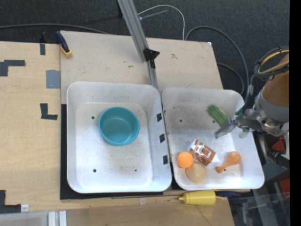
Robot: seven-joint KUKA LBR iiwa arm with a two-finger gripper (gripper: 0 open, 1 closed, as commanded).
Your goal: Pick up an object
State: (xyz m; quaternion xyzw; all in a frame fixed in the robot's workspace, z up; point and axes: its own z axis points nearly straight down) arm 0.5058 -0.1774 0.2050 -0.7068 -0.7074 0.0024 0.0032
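one arm reaches over the right bin (pixel 244 173) edge, gripper (pixel 225 127) tilted beside the green object (pixel 217 112); finger state cannot be determined.

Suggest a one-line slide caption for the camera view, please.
The gripper hovers beside a green object in the right bin; a teal bowl sits in the left bin.

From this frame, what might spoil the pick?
1. The gripper hangs at the right bin's far right, beside the green object; a slightly off descent could nudge it away rather than catch it.
2. The orange ball, carton and tan lump sit packed together, so closing there may catch two or squeeze one out.
3. The drumstick lies near the bin wall, leaving little finger room.
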